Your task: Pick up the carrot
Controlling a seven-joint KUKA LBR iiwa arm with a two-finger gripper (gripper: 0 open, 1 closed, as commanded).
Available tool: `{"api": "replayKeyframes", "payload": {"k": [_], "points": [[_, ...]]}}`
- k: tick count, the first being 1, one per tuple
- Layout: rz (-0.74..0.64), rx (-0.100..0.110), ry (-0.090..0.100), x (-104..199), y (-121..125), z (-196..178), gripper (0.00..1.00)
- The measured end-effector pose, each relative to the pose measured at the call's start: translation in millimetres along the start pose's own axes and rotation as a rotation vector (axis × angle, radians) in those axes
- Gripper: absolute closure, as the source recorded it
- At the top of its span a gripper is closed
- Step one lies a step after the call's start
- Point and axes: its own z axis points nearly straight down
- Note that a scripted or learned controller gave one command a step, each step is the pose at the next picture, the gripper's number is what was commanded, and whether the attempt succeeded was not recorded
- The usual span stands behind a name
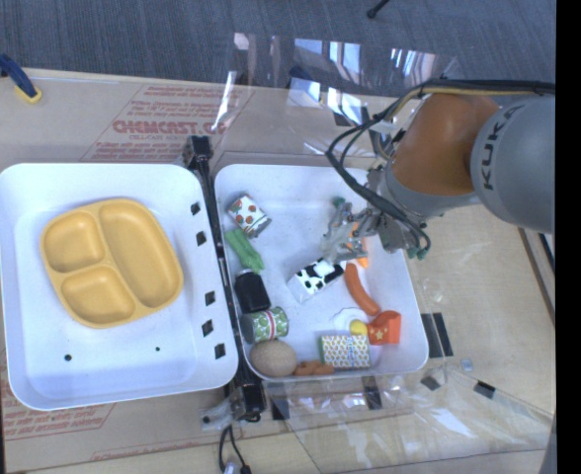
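2 shallow white bins side by side on the bench. Left bin (pixel 14 294) holds 1 item: a yellow plastic plate with 3 compartments (pixel 111 261), nothing on it.

Right bin (pixel 271 178) is the cluttered one. Count by type:
- 1 small patterned can with red and green dots (pixel 248 214), near the top left
- 1 green leafy plastic piece (pixel 244 250) just below it
- 1 black rectangular block (pixel 252 291) against the left wall
- 1 green-labelled can lying on its side (pixel 268 323)
- 1 beige egg-shaped object (pixel 273 357) in the lower left corner
- 1 black-and-white cow-patterned block (pixel 316 277), mid-bin
- 1 orange sausage-shaped piece (pixel 362 288)
- 1 red-orange box (pixel 384 328), touching what looks like a fried-egg toy (pixel 349 319)
- 1 patterned yellow-green box (pixel 345 350)
- 1 small orange carrot (pixel 313 368) lying flat by the bottom wall, between the egg-shaped object and the patterned box

Gripper (pixel 350 230) sits over the upper right of that bin, well apart from the carrot. Can't tell the claw state from here: too much cable and clutter around it.
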Motion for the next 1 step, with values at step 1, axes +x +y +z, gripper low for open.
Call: {"api": "replayKeyframes", "payload": {"k": [1], "points": [[-0.018,-0.012,0.029,55.2,17.9,-48.8,1.0]]}}
